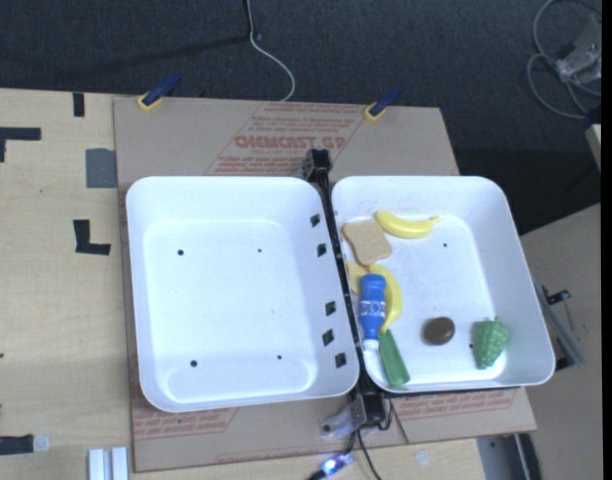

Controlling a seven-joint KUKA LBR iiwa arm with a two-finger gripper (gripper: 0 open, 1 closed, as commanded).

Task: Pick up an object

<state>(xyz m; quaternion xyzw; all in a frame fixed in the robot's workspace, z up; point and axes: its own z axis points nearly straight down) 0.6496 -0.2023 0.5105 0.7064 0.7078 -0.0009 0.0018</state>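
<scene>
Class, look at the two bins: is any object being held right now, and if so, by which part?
Nothing is held. The banana, blue bottle and the other items all lie loose in the right bin.

Banana [406,225], toast [367,240], blue bottle [372,304], brown ball [439,331], right bin [506,258]

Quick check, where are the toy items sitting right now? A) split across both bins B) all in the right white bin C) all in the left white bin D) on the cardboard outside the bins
B: the yellow plastic banana, blue bottle, brown round piece and green leafy toy all lie inside the right white bin.
</scene>
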